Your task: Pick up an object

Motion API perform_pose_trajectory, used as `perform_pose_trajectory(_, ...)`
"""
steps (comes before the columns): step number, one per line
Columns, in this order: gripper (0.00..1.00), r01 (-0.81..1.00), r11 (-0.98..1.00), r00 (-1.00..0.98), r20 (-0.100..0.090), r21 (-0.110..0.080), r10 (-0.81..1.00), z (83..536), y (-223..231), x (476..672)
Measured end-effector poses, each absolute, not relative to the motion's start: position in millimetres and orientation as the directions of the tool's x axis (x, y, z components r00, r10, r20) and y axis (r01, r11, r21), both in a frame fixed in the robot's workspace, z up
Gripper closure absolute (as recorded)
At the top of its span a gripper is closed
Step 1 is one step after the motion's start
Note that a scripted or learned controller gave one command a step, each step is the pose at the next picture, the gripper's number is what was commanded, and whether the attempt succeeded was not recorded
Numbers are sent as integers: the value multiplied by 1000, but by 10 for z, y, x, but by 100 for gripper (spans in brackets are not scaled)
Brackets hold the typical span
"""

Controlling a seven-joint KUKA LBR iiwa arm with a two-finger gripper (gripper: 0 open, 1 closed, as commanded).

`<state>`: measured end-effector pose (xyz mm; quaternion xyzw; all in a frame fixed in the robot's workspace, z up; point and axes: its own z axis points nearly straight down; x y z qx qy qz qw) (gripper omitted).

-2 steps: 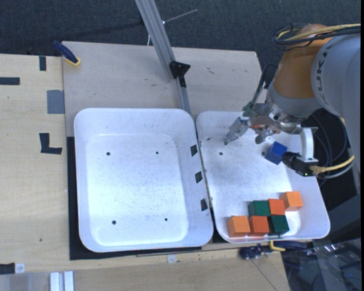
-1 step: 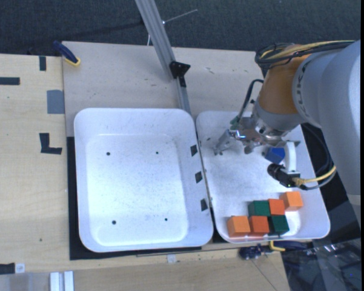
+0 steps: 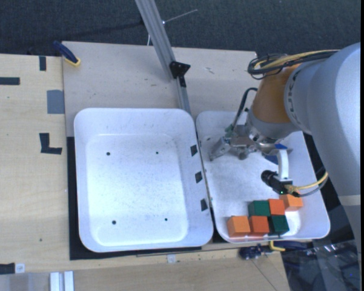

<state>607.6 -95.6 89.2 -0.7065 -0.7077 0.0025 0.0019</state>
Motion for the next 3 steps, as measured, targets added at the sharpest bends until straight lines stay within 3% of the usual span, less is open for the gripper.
perform_pose_trajectory(1, 100, 1000, 4, -4, 1, -3, 1000, 1012, -944, 6087)
perform_pose_trajectory(3, 100, 1000, 1, -1, -1, 4, 1000, 1972, -1014, 6053)
